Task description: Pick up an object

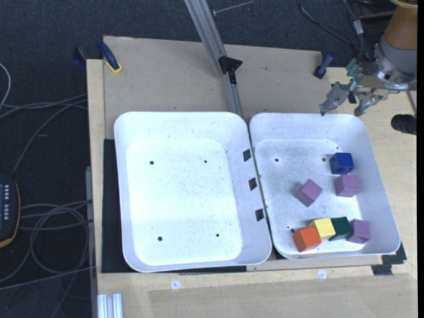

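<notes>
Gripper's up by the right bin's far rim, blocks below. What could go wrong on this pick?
1. The orange, yellow, green and purple blocks sit packed by the near wall: fingers may not fit between them.
2. The gripper hangs near the bin rim; descending here might clip it.
</notes>
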Robot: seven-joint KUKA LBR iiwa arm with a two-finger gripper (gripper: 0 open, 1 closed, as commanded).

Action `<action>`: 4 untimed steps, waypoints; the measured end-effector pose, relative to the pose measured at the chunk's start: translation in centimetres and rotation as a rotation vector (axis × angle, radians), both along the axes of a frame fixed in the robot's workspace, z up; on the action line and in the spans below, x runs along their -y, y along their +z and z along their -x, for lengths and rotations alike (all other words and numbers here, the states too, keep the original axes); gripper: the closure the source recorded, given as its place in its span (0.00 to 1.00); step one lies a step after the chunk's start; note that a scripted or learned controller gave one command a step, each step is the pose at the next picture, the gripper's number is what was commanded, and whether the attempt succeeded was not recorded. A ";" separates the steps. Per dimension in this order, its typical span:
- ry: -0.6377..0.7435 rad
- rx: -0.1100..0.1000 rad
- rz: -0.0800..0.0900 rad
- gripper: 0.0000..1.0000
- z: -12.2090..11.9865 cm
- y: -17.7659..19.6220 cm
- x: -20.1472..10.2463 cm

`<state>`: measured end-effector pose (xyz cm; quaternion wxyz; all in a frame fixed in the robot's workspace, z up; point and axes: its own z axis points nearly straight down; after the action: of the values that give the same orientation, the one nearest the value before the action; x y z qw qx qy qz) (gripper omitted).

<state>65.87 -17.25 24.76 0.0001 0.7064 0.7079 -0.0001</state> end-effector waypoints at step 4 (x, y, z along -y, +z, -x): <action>0.000 -0.006 -0.001 0.00 -0.3 -14.3 -0.8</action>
<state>66.18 -16.46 10.45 -0.0022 0.7064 0.7078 -0.0017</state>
